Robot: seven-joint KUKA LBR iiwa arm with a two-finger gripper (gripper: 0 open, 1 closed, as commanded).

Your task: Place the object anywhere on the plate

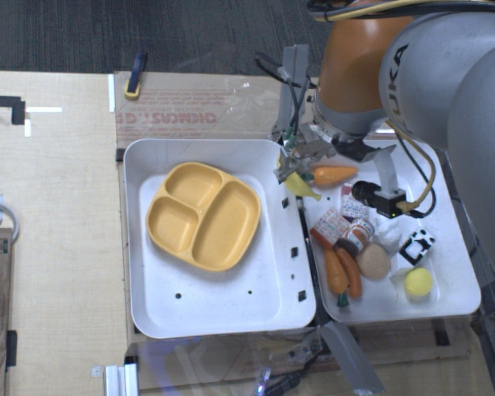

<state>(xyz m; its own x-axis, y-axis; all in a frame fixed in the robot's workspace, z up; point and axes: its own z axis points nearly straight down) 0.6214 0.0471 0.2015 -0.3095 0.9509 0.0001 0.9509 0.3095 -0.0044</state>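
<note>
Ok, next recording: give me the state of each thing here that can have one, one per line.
Plate: flat in the left bin, its three sections bare.
End effector: low over the right bin's left edge, over a yellow piece; grip unclear.
Carrots: two lying side by side in the right bin.
Lemon: resting near the right bin's front corner.
Small jar: lying tipped among the other items.

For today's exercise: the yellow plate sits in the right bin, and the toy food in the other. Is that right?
Not quite. The camera view shows the plate in the left bin; the toy food lies in the right bin.
</note>
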